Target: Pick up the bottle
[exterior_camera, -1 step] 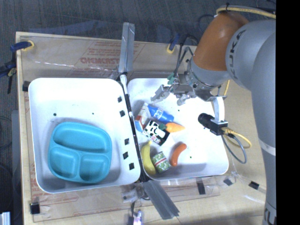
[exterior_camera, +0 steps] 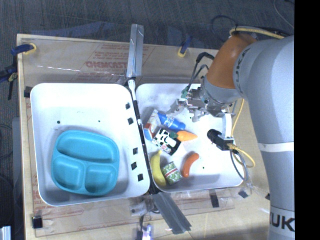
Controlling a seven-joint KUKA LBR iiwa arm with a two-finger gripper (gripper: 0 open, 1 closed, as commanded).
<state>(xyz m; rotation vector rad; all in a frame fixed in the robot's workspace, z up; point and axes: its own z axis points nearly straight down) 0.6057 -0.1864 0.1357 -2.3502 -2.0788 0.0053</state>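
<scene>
Approach step, nothing grasped yet. Grey two-finger gripper (exterior_camera: 192,109) hovering at the right white bin's (exterior_camera: 225,176) twelve o'clock — finger state impossible to tell. Clear plastic bottle with blue label (exterior_camera: 167,120) lying at nine o'clock of it, just beside. Next: shift over, descend, close.

- Lighting: bright, even, from overhead.
- Glare: white bins (exterior_camera: 80,96) near overexposed; sheen along the grey arm (exterior_camera: 270,84).
- Shadows: soft, short, under the blue tray (exterior_camera: 86,161).
- Focus: mildly soft throughout; small items lack fine detail.
- Surrounding floor: dim.
</scene>
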